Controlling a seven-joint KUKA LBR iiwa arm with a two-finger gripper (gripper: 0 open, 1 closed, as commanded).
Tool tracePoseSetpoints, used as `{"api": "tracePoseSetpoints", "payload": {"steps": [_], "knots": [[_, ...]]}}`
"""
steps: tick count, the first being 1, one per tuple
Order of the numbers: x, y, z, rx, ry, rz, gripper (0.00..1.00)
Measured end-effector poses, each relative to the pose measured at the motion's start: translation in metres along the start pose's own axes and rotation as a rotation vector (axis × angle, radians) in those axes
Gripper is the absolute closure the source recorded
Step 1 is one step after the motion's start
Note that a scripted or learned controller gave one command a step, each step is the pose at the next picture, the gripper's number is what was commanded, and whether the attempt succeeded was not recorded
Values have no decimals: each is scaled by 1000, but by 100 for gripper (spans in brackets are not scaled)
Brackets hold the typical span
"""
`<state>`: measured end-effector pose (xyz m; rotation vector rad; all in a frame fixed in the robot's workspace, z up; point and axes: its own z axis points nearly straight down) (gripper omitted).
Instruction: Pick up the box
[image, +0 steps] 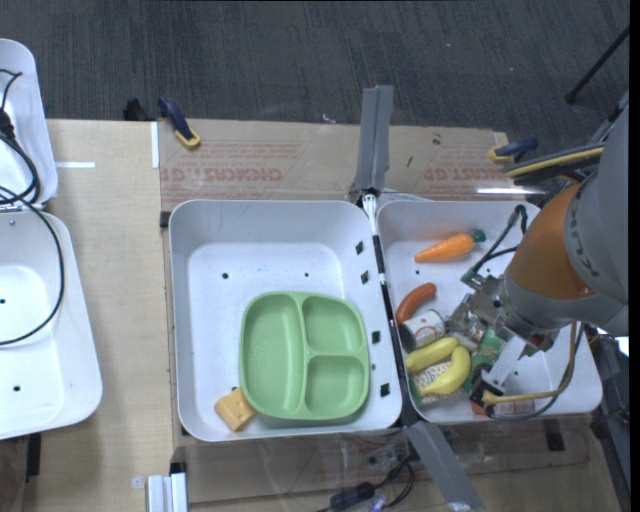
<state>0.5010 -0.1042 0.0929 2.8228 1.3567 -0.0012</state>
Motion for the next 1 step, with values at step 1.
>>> {"api": "tracePoseSetpoints", "payload": {"steps": [1], "knots": [[33,43,1,7,3,44,0]]}}
